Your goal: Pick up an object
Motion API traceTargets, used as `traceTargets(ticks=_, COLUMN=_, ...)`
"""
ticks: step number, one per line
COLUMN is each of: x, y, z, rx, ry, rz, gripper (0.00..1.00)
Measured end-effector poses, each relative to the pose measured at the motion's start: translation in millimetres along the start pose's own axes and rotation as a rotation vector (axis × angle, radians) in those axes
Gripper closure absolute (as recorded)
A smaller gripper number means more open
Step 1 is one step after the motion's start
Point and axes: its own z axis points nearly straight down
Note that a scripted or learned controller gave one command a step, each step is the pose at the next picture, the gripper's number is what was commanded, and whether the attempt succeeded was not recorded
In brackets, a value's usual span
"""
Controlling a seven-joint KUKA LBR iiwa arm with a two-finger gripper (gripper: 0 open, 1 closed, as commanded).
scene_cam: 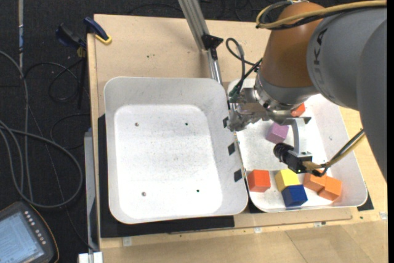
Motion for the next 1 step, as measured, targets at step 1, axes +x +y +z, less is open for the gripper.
traceTargets(ticks=1, x=51.2, y=3.3, z=-14.7, rx=0.000, ry=-0.001, rz=0.001, gripper=1.00)
